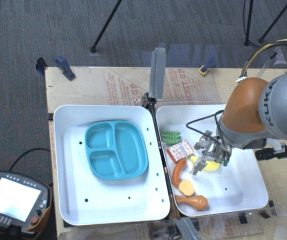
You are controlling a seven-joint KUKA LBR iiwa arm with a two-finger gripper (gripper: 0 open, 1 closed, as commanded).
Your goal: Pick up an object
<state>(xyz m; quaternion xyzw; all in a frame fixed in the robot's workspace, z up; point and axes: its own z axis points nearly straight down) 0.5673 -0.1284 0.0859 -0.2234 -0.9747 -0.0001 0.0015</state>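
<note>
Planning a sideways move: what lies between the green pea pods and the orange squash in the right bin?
In the camera view, between pea pods and squash lie the red box, sausage and orange slice.

Arm [278,109]: grey casing, black KUKA lettering, broad orange band [243,106] above wrist; black cable looped alongside; small metallic grey gripper [208,156].

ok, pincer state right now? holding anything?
Pincer: low in the right bin, over the yellow item. Open or shut cannot be told, nor whether it holds it.
</note>
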